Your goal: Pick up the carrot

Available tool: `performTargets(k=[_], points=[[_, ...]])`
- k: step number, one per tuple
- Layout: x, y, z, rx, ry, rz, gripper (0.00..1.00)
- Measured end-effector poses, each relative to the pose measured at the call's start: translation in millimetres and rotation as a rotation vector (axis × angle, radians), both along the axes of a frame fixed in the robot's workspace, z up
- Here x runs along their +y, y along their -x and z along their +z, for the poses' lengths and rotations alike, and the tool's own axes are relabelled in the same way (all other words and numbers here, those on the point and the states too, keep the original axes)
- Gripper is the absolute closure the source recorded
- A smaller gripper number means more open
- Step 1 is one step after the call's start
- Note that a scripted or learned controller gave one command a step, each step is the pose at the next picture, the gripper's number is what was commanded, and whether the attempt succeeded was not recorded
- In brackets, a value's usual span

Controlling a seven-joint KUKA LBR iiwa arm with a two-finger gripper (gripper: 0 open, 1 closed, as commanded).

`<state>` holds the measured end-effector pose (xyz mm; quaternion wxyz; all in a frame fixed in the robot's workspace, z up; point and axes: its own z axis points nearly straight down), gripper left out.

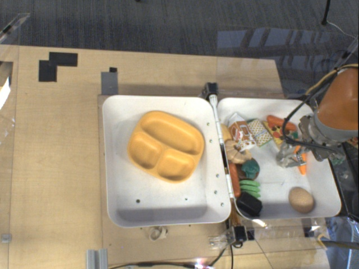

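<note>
I am watching the arm reaching in from the right over the right bin, with its gripper hanging low toward the far right part of that bin. The jaws are pointing down and I cannot tell whether they are apart or together, since the metal parts are blurring into one another. The carrot is lying just right of the gripper, a small orange piece partly hidden by the tool, and I am not seeing it between the jaws. A brown egg-shaped thing is sitting near of the gripper, well apart from it. Along the left side of the right bin a clutter is lying: a printed snack packet, a teal round piece, a green toy vegetable and a black object at the near left corner. In the left bin a yellow divided plate is resting near the middle. Both bins are sitting on the wooden tabletop.
</note>
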<state>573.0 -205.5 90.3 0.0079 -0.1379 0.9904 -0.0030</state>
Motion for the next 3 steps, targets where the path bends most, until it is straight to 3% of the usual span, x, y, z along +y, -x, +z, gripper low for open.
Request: performTargets(k=[1, 3], points=[[1, -5, 14, -0.014, 0.003, 0.007, 1.0], [5, -13, 41, -0.039, 0.007, 0.019, 1.0]])
